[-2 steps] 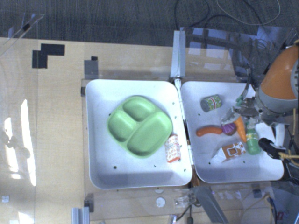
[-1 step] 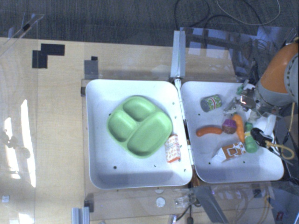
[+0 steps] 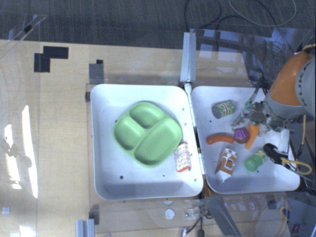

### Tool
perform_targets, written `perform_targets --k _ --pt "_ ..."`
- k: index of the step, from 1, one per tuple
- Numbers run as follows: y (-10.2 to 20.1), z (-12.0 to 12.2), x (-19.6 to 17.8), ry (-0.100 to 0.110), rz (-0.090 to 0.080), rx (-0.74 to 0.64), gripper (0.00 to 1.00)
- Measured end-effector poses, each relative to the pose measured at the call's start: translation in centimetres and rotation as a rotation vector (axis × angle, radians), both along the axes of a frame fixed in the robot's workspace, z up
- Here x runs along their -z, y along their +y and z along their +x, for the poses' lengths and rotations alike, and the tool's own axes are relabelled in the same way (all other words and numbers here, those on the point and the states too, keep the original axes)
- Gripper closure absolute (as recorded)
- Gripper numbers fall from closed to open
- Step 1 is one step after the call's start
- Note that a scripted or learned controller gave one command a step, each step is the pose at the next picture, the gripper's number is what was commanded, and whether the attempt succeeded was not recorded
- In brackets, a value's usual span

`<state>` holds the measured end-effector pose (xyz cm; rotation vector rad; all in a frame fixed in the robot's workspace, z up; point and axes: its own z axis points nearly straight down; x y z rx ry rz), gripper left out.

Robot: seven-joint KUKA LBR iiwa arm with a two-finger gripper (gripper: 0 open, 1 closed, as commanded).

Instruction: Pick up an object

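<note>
Camera view: a pale wood-grain worktop carries two shallow white bins with rounded corners. The left bin holds a smooth green plate split into three compartments and, touching its lower right edge, a small red-and-white packet. The right bin holds a tin lying on its side, a glossy orange sausage, a purple piece, a slim orange carrot, a white-and-orange carton and a green bottle. The metallic hand hangs over the purple piece and carrot; how far its fingers are spread I cannot tell.
</note>
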<state>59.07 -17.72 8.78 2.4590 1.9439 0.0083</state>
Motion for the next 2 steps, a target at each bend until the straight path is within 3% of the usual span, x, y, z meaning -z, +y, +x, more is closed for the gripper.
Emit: perform_targets --k 1,2 --pt "0.1 0.3 -1.3 -0.007 0.001 -0.003 1.00" --pt "3.6 1.2 -11.6 0.002 0.001 -0.220 1.00"
